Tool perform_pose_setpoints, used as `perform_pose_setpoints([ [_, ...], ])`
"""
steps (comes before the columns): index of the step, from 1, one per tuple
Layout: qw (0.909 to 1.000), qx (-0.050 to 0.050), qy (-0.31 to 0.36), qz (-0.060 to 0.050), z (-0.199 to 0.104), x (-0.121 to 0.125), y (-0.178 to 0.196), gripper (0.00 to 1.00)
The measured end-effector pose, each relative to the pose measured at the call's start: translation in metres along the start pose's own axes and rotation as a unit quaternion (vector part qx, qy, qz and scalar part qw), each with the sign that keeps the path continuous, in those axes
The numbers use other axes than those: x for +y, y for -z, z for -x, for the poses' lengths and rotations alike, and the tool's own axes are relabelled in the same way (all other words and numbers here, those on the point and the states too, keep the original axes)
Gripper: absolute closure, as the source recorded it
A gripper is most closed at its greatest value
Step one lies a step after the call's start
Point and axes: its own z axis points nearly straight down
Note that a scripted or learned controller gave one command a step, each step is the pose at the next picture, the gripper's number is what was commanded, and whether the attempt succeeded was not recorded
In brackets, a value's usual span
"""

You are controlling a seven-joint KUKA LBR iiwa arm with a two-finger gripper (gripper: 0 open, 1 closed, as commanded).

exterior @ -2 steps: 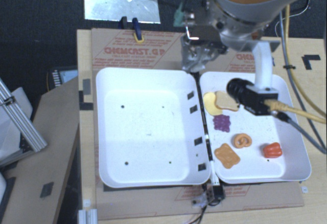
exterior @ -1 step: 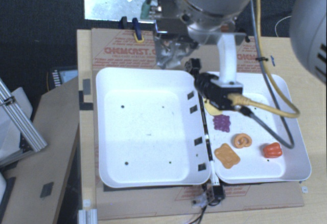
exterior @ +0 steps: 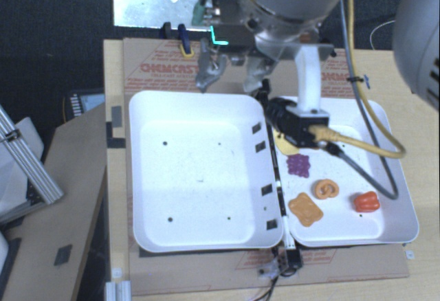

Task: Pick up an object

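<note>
My gripper hangs over the far rim of the left bin, its two fingers spread open with nothing between them. Several small objects lie in the right bin: a purple grape cluster, an orange ring-shaped piece, a red pepper and a tan flat piece. A yellow item peeks out from under a black fitting. All of them sit to the right of and nearer than the gripper.
A black fitting with a yellow cable and a white post stands over the far left part of the right bin. Black clips line the wall between the bins. Blue and yellow clamps sit behind the left bin.
</note>
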Motion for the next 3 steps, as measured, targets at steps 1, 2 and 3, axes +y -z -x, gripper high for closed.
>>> perform_pose_setpoints([
  [1,1.0,0.001,0.002,0.001,0.0,0.0,0.011,1.0],
  [2,1.0,0.001,0.003,0.001,0.0,0.0,0.011,0.0],
  [3,1.0,0.001,0.005,0.002,0.0,0.0,0.022,1.0],
])
